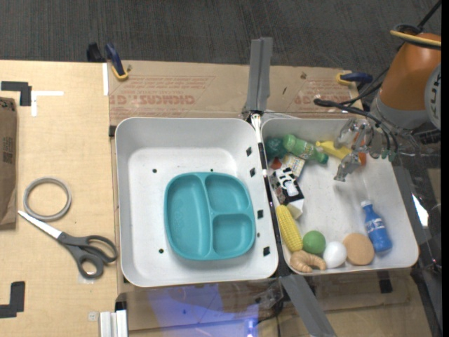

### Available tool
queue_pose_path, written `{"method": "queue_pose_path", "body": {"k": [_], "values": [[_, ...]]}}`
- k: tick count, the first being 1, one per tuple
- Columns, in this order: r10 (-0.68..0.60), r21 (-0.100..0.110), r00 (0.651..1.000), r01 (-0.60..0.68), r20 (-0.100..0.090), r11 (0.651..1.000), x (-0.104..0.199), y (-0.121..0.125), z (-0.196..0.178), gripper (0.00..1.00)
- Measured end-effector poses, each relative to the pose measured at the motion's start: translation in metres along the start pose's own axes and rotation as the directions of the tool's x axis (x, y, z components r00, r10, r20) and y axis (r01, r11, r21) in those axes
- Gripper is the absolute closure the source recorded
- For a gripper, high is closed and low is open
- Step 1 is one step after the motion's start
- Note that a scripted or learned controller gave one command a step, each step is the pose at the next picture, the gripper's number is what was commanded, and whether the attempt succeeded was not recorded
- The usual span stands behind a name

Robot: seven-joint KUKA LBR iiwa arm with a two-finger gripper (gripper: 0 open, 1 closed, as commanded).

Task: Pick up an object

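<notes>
above the right bin (403, 188), the gripper (349, 161) hangs with nothing held, fingers slightly apart.

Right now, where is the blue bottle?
The blue bottle lies in the right bin, near its right wall, just above the tan round object in the bin's lower right corner.

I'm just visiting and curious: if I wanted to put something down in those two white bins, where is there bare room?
Left bin: bare rim floor all around the teal tray. Right bin: open middle between the corn and blue bottle, below the claw. Crowded along its front and left walls.
</notes>
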State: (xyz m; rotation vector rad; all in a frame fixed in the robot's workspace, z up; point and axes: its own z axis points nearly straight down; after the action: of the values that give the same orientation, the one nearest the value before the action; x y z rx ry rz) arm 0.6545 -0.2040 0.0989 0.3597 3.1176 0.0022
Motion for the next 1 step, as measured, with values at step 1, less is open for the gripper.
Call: {"method": "queue_pose_path", "body": {"k": [1], "values": [[0.087,0.002,0.996,-0.087,0.001,0.996,0.0804,-0.0376,0.0055,0.00]]}}
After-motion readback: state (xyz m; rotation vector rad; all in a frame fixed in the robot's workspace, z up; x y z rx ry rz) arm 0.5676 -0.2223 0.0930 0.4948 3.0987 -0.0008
